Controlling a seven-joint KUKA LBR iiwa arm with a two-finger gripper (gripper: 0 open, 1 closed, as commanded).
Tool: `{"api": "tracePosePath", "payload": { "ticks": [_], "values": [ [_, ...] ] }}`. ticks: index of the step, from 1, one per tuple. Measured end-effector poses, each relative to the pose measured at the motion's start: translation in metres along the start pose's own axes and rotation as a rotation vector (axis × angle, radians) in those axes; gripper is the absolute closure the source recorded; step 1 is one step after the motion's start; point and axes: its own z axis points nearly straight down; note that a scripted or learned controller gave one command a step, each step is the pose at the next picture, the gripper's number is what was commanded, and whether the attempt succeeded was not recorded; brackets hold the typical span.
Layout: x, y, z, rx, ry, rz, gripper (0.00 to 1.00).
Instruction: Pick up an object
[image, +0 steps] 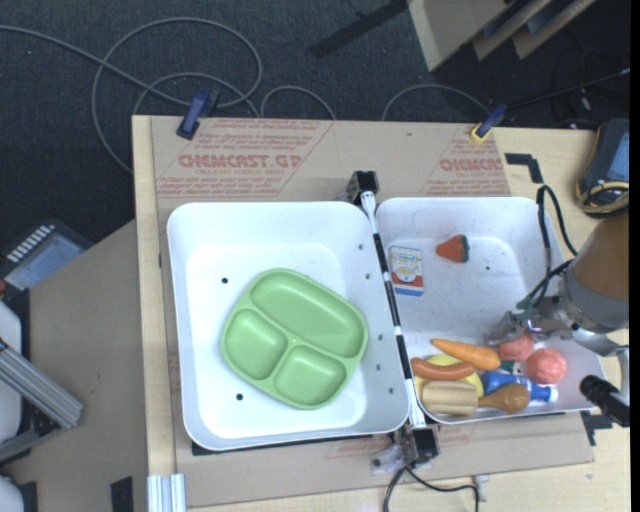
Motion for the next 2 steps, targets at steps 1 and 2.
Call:
{"api": "tracePosePath", "payload": {
  "ticks": [1, 2],
  "values": [
    [0.046, 0.085, -0.018, 0.004, 0.003, -0.004, 1.00],
    [0.159, 0.088, -0.106, 0.003, 0.004, -0.005, 1.00]
  ]
}}
